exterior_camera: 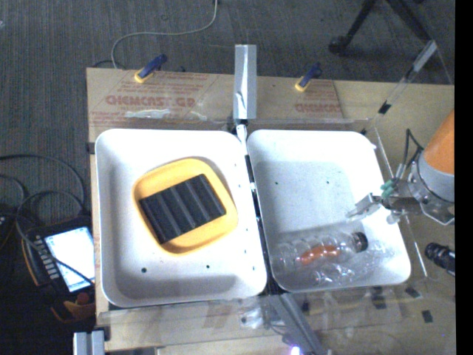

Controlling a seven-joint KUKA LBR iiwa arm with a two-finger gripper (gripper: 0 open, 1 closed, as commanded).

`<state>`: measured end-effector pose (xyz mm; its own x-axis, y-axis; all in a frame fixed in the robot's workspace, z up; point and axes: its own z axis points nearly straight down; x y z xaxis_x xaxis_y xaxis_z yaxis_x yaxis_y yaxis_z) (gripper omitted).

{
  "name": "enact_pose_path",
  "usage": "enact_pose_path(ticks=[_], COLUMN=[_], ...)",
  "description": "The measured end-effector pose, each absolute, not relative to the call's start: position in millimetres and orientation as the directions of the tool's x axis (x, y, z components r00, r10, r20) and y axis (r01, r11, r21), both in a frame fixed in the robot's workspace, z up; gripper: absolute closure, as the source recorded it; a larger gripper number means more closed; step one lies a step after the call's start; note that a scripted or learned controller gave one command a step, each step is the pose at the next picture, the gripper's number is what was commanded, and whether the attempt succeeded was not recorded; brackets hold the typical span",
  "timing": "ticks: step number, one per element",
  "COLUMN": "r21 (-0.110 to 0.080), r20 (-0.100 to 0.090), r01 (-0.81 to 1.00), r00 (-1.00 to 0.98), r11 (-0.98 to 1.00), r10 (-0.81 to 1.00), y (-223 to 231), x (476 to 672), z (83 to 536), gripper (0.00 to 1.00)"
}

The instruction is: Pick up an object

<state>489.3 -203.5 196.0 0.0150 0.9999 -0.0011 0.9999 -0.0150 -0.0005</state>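
Note:
A clear plastic bottle point(329, 254) with a black cap and an orange patch inside lies on its side along the front of the right bin point(310, 168). In the left bin point(118, 161) rests a yellow tray-shaped object point(186, 205) with a black ridged top. My gripper point(377, 207) hangs at the right bin's right rim, above and to the right of the bottle's cap, apart from the bottle. Nothing shows in its grasp. The arm's orange band point(452, 150) is at the right edge.
Both bins sit on a brown board held by two blue and yellow clamps point(150, 68) at the back. A metal bar point(244, 80) stands behind the gap between the bins. A small screen device point(66, 254) lies left of the bench.

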Motion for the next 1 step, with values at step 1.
enact_pose_path(ticks=[1], r21=[0.015], r20=[-0.006], r01=[0.996], r00=[-0.09], r11=[0.09], r10=[0.996], y=[-170.6], x=[488.8], z=[91.4], gripper=[0.0])
